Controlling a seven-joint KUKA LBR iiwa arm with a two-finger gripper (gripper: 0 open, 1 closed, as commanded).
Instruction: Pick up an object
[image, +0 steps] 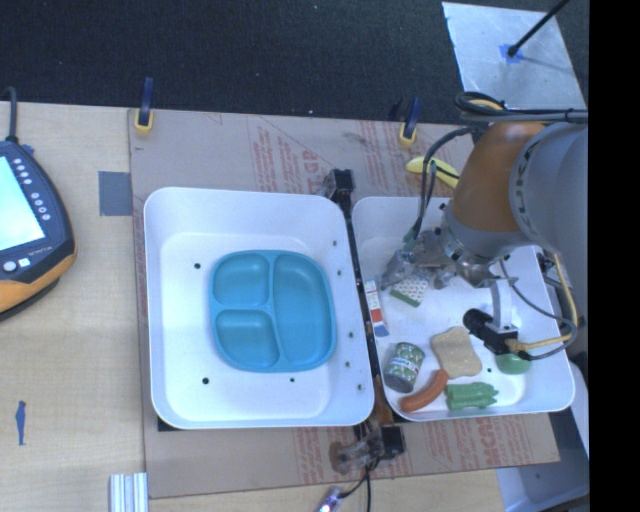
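— Wooden surface (70, 400) across the shot, dark floor behind. Far left, a handheld control pendant (25, 235), orange-edged, screen up.

— Next along, a grey tape square (115, 192) and a brown cardboard sheet (250, 160) under both bins, clipped at the far edge by a blue clamp (145, 105).

— Left bin (175, 390): holding one blue divided plate (272, 310), flat, roughly centred.

— Over to the right bin (540, 400), and busy in there. Near its left wall, a small white carton (376, 308) with red and blue marks. Just beside that, a green-and-white packet (407, 292).

— Toward the near edge, a dark can (403, 365) standing upright, an orange sausage (425, 390) touching it, then a bread slice (456, 350) and a green toy vegetable (470, 396).

— And the arm (510, 190)?

— Reaching in from the right, orange band showing, gripper (410, 262) low over the far-left part of the right bin, right above the packet.

— Open, closed, gripping anything?

— Cannot tell from up here; too cluttered and dark at the tip. Nothing seen lifted off the bin floor.
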